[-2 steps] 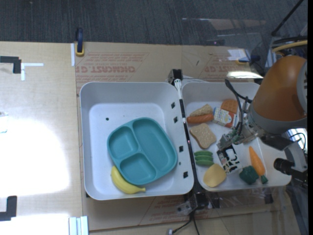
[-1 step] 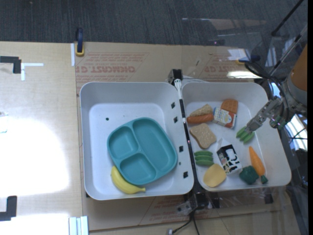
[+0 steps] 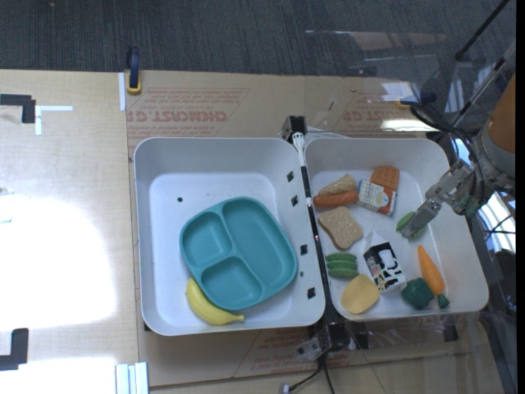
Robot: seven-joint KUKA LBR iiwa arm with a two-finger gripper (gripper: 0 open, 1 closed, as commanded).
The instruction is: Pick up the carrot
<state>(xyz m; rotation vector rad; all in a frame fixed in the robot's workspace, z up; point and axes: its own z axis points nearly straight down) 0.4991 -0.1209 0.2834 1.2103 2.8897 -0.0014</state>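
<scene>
The fingers [image 3: 420, 219] of the gripper [image 3: 417, 222] sit close together above the right bin [image 3: 459, 220], with nothing visible between them; whether a narrow gap remains cannot be determined. The carrot [image 3: 431, 271] lies on the floor of the right bin, near its right wall, just below the gripper and apart from it. The carrot's long axis runs from upper left to lower right. Its orange body is slender; a small green part lies at the lower-right end, beside a dark green vegetable [image 3: 417, 294]. A black-and-white carton [image 3: 384, 267] lies to the carrot's left.
</scene>
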